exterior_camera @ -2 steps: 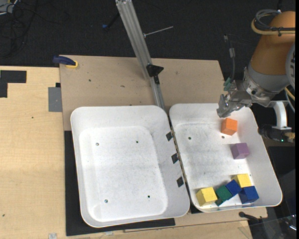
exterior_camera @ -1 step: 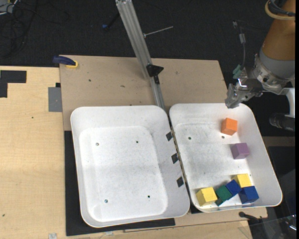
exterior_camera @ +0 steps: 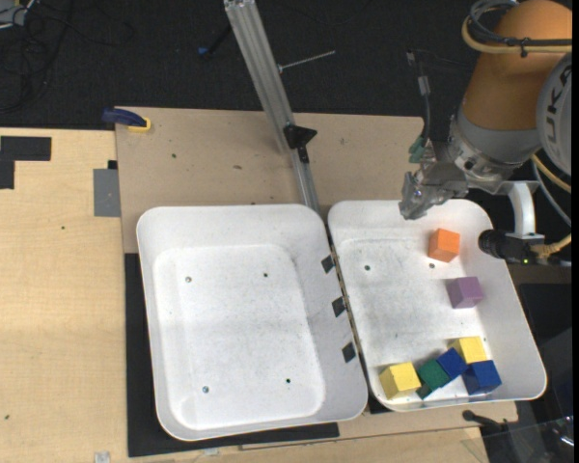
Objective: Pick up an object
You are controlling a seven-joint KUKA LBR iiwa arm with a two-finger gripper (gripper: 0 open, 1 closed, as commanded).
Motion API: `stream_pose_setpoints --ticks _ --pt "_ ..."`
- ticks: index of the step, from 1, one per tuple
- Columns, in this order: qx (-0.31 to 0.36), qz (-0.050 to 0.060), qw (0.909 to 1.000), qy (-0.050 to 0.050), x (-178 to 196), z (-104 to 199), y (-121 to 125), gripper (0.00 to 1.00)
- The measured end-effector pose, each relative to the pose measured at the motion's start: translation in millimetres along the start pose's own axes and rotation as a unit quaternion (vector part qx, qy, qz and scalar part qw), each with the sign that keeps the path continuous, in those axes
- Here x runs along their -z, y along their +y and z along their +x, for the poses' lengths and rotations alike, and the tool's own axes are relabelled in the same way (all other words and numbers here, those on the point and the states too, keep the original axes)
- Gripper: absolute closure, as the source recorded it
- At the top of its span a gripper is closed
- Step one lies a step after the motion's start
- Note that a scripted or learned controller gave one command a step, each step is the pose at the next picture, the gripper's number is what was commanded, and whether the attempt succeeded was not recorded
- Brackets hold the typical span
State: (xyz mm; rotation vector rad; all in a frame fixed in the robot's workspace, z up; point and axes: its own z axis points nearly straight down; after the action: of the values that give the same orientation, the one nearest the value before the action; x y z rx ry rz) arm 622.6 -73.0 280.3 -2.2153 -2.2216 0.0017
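The gripper [exterior_camera: 417, 204] hangs over the right bin's [exterior_camera: 391, 302] far edge; whether it is spread or closed I cannot tell. Just beside it lies an orange cube [exterior_camera: 444, 244], a purple cube [exterior_camera: 464, 291] nearer, other blocks [exterior_camera: 442, 368] in the near corner

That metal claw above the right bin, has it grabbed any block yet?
Not yet. The gripper hangs over the far end of the right bin, nothing visible between its fingers. The orange block, nearest it, and the purple block lie untouched; picking is all ahead.
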Motion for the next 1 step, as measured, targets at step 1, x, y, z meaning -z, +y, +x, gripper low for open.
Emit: stream_pose_setpoints --ticks 1 --pt "0.000 0.001 1.0000 0.000 -17.4 44.8 0.5 1.00"
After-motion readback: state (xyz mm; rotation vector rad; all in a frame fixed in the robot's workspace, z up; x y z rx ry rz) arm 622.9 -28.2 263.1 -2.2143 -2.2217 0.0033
